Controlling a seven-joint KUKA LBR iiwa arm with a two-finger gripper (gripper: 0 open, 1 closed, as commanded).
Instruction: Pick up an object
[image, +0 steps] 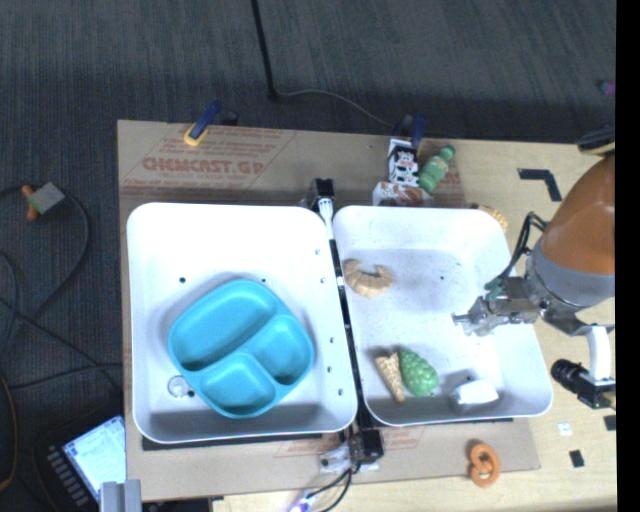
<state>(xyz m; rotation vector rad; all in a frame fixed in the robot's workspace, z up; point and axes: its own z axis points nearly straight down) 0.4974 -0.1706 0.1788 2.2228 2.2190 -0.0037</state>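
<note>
Camera view, left to right. Left bin (150, 300): one blue divided tray (240, 345). Right bin (520, 400): tan curled piece (367, 280) at upper left; cone-shaped item (388, 374) touching green bumpy object (418, 372) at lower centre; small white block (474, 392) just right of these. Pincer (475, 320): over right side of right bin, grasping nothing; its spread cannot be told. Nearest candidates, white block and green bumpy object, lie below and slightly left of pincer.

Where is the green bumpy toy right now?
The green bumpy toy lies in the right bin, near its front edge, touching a tan cone-shaped piece on its left.
</note>
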